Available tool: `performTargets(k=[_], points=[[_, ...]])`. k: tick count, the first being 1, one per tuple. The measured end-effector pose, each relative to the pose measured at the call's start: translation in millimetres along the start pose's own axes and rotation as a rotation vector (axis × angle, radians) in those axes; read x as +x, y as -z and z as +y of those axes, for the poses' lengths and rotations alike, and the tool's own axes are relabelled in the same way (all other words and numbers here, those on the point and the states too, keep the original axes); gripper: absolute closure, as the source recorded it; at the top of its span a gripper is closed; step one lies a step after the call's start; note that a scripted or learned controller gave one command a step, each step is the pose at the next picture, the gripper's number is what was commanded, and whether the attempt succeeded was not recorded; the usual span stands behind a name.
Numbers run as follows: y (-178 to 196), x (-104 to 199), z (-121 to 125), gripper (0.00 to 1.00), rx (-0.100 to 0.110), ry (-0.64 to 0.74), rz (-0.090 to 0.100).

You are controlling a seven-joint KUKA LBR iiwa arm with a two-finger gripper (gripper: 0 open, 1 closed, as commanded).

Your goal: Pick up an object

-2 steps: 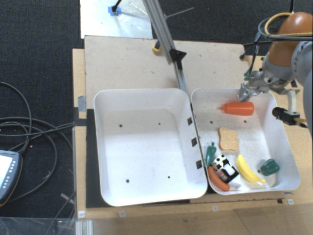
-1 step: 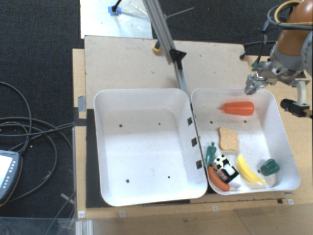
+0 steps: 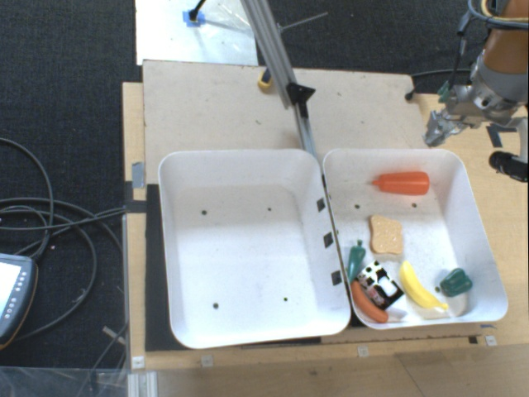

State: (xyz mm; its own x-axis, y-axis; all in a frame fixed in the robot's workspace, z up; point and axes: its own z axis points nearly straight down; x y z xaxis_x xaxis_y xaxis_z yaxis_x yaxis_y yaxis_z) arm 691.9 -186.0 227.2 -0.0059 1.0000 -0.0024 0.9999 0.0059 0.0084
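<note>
The right bin holds an orange carrot near its far wall, a slice of toast in the middle, and a yellow banana toward the front. A dark green object lies at the front right. A green pepper, a black-and-white object and a red sausage cluster at the front left. My gripper hangs above the bin's far right corner, outside the rim, well away from the objects and with nothing visibly in it.
The left bin sits beside the right one, sharing a middle wall. A slanted metal pole crosses the bench behind the bins. Cables and a tablet lie on the floor at left.
</note>
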Motion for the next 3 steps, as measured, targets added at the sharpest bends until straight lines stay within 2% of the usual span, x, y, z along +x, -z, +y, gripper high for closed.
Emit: performTargets(k=[1,3], points=[[12.4,48.1,-24.6,1.0,0.007,0.003,0.004],[1.3,142.7,-59.8,1.0,0.011,0.004,0.005]])
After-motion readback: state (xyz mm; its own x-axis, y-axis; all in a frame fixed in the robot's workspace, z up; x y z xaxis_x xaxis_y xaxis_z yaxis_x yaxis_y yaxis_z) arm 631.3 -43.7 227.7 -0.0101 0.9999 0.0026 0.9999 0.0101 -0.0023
